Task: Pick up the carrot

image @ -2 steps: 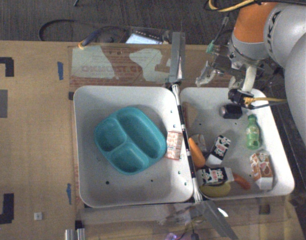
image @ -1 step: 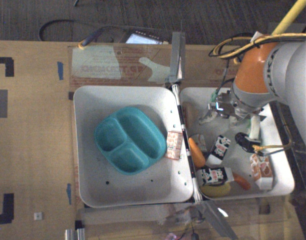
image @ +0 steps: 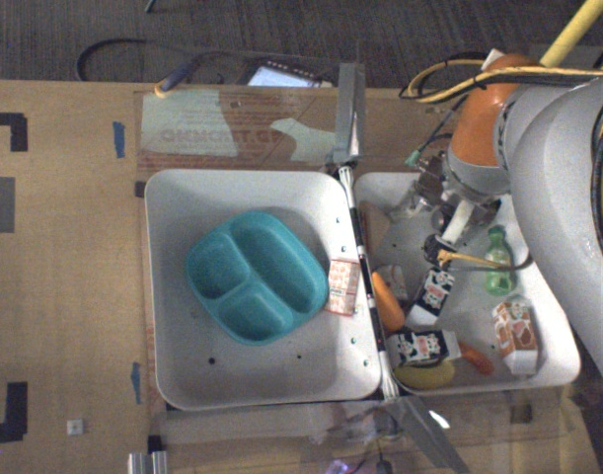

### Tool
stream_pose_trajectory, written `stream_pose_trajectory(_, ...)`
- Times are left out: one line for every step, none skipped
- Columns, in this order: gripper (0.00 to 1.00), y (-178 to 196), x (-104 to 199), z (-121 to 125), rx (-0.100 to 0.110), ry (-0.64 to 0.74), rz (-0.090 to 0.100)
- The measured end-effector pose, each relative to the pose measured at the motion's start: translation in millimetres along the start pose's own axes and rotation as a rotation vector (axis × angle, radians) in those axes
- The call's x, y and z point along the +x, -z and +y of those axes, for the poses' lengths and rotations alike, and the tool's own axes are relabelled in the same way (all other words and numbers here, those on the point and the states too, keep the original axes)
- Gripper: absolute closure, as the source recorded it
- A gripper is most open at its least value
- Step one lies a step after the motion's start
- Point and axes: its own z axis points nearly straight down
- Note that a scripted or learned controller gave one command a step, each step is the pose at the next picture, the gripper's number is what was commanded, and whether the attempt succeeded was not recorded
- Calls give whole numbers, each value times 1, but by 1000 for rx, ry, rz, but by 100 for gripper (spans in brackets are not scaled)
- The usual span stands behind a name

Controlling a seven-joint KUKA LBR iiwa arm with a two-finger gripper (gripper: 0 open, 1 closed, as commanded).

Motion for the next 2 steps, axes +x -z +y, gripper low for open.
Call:
stream_pose_trajectory(0, 98, 4, -17, 1, 225, 0)
stream_pose_trajectory(0, 97, 28, -31, 2, 201, -1)
